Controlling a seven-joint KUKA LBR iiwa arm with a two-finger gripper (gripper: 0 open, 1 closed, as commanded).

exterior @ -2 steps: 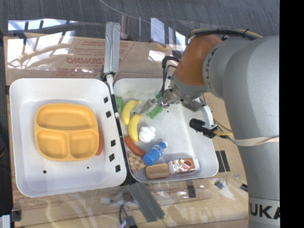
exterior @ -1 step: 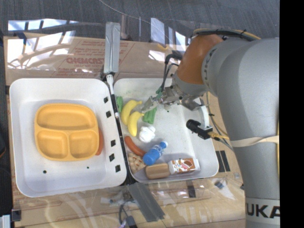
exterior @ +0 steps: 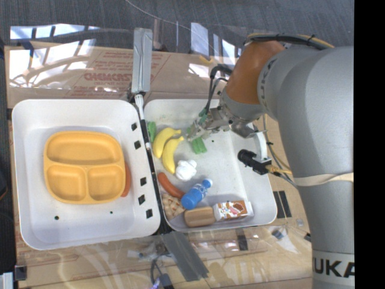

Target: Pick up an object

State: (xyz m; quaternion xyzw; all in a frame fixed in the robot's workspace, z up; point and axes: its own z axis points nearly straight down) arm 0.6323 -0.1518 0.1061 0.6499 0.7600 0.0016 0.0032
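Tool (exterior: 201, 130) sits over green item (exterior: 198, 144), just right of bananas (exterior: 166, 148).

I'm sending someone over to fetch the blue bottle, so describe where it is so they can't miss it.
Look in the right white bin, toward its near edge. The blue bottle lies on its side there, between the hot dog and the brown packaged bar. It is the only blue item, with a white cap.

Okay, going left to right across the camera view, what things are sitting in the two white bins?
Yellow divided tray in the left bin → in the right bin: bananas → blue bottle → small carton with a red label.
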